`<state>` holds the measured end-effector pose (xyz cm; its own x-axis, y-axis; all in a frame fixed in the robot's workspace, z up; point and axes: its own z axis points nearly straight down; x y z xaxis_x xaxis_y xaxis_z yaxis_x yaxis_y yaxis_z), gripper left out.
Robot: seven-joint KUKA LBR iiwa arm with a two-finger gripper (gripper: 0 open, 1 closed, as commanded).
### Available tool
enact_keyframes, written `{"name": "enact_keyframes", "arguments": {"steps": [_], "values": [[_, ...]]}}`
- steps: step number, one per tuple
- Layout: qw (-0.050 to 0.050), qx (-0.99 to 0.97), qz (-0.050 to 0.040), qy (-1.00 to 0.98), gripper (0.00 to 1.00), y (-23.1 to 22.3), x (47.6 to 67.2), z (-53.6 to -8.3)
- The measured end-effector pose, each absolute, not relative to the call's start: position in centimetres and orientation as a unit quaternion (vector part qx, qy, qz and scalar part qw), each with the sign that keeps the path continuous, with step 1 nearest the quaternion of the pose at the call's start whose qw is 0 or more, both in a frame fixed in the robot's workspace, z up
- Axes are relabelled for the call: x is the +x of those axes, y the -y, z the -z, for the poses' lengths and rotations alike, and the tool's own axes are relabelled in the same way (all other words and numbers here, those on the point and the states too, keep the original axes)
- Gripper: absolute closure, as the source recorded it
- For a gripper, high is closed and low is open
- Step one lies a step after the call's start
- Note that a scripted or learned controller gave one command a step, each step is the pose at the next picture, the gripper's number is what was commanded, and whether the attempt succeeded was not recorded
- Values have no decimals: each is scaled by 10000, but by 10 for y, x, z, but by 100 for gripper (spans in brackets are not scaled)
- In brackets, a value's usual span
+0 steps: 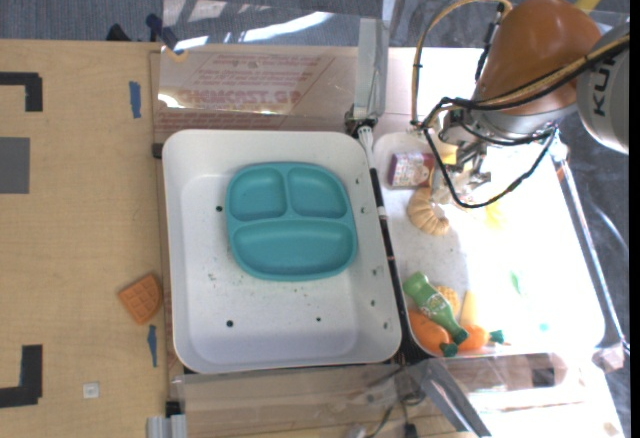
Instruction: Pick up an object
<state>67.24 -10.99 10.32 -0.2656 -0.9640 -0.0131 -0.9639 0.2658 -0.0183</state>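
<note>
My gripper point(463, 169) hangs over the far part of the right bin point(540, 266), under the arm's orange band and black cables. Just to its left lies a small purple-and-white packet point(409, 169). A tan ridged pastry point(430, 214) sits just below and left of the gripper, and a small yellow piece point(492, 217) lies below and to its right. At the bin's near left corner a green bottle point(436, 306) lies across an orange carrot-like toy point(430, 331).
The left bin point(190, 256) holds a teal divided plate point(291, 220). A brown waffle piece point(140, 298) lies on the bench left of the bins. A clear panel stands behind the left bin.
</note>
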Motion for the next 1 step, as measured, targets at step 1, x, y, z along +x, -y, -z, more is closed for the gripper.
{"name": "enact_keyframes", "arguments": {"steps": [1], "values": [[123,-5794,69,-8149,100,45,672,-239]]}}
